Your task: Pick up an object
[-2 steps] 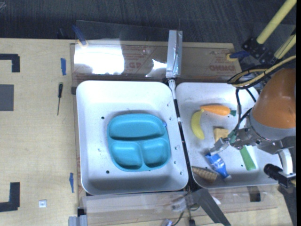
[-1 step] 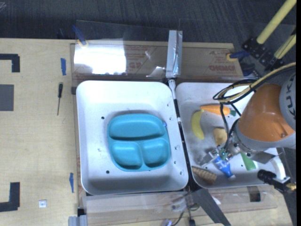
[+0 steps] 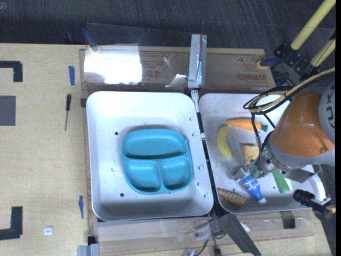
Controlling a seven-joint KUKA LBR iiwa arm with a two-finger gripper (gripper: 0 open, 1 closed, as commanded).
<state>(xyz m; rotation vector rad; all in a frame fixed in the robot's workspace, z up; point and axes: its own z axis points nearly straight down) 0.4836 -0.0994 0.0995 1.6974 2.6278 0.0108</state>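
Observation:
The right bin (image 3: pixel 218 106) holds several small objects: a yellow banana (image 3: pixel 223 141), an orange carrot-like piece (image 3: pixel 242 125), a pale yellow chunk (image 3: pixel 249 153), a blue and white tube (image 3: pixel 252 188), a green stick (image 3: pixel 281 181) and a brown brush (image 3: pixel 232 197). My gripper (image 3: pixel 255 169) hangs low in this bin under the orange wrist band (image 3: pixel 299 129). It sits just above the top end of the tube and right below the pale chunk. The arm hides the bin's right part.
The left bin (image 3: pixel 101 143) carries a blue divided plate (image 3: pixel 157 159). A clear plastic sheet and a metal divider (image 3: pixel 196 60) stand behind the bins. Cables and a yellow bar (image 3: pixel 314 20) are at the upper right.

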